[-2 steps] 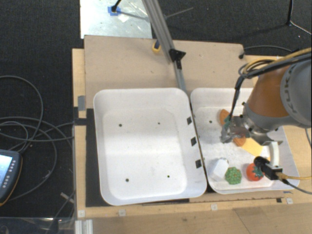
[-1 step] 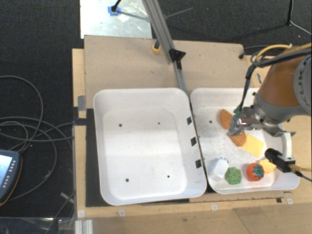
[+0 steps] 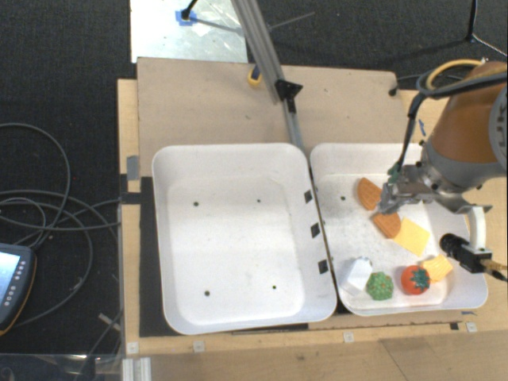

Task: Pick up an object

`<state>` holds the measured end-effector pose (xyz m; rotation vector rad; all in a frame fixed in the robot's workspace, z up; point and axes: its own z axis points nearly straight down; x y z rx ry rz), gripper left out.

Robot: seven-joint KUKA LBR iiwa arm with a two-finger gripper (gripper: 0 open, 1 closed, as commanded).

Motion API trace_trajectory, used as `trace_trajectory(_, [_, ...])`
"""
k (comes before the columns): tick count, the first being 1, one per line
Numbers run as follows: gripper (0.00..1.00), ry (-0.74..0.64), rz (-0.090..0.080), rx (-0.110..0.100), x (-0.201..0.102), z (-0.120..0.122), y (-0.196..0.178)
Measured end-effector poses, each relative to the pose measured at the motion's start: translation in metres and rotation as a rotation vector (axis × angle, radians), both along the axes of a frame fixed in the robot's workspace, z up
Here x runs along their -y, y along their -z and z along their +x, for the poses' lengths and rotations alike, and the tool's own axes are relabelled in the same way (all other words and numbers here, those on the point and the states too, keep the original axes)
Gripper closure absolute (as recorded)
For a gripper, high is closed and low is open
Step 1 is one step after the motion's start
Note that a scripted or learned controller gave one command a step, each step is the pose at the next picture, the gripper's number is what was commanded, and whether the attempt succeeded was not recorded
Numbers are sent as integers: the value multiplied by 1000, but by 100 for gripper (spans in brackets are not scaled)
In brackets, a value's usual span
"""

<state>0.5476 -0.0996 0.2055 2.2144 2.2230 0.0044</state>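
Nearest the camera, along the front wall of the right bin [image 3: 476, 296], lie a white piece [image 3: 358, 274], a green knobbly ball [image 3: 379, 286], a red tomato-like toy [image 3: 413, 280] and a small yellow block [image 3: 438, 268], close together in a row. Just behind them sits a pale yellow wedge [image 3: 413, 236], touching a brown, biscuit-like piece [image 3: 387, 225]. Further back again lies an orange oval piece [image 3: 368, 194], and the gripper [image 3: 391, 201] is low in the bin between these last two, right beside both. How wide it stands cannot be told (the wrist housing and the slant of the view hide that), and nothing is seen caught in it. The left bin [image 3: 171, 165] has only its bare white floor. By my judgement the step in hand is the reach and descent for a grasp, with the orange or brown piece the likely target. The next move calls for settling squarely over one piece, closing on it, then lifting straight up clear of its neighbours
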Motion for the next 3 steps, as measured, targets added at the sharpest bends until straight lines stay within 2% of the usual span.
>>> trace_trajectory(3, [100,-8,4,-2,-169,20,-36])
